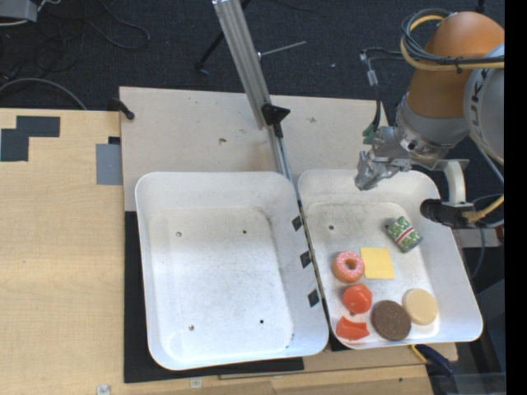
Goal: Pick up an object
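In the camera view, the gripper (372, 174) hangs above the far edge of the right bin (329, 189), and I cannot tell if it is released or clenched. Nothing is visible in it. The objects lie nearer to the camera than it: a green can (404, 233), a donut (348, 265), a yellow slice (378, 262). I judge that the approach is in hand; next it must descend over one object.

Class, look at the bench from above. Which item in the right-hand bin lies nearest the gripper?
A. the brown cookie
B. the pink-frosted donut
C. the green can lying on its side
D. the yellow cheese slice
C. The green can lies toward the bin's far right side, closest below the gripper, while the donut, cheese slice and cookie sit nearer the front.
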`<state>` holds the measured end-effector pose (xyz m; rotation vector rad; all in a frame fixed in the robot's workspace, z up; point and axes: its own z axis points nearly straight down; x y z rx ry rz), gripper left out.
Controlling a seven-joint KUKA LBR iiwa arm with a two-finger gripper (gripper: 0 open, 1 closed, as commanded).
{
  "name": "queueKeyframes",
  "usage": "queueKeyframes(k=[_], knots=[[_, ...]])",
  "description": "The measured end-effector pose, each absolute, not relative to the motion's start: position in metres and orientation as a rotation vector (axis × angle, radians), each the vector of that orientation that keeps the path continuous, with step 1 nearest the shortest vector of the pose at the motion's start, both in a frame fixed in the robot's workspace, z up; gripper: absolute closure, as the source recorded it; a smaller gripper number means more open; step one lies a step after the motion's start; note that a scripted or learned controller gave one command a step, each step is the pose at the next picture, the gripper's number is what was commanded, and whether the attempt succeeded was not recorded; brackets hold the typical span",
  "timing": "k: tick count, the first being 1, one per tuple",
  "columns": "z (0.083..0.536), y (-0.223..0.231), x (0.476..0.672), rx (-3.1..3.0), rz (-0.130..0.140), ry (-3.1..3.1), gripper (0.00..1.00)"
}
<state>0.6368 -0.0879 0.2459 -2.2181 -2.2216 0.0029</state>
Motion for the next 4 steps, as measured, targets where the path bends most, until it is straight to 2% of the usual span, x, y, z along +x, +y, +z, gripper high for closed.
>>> queueKeyframes(k=[2,3,4], knots=[[0.250,0.024,0.655,-2.215,-0.001,-2.224,1.00],[0.232,0.080,0.645,-2.213,0.004,-2.223,1.00],[0.221,0.091,0.648,-2.218,0.007,-2.220,1.00]])
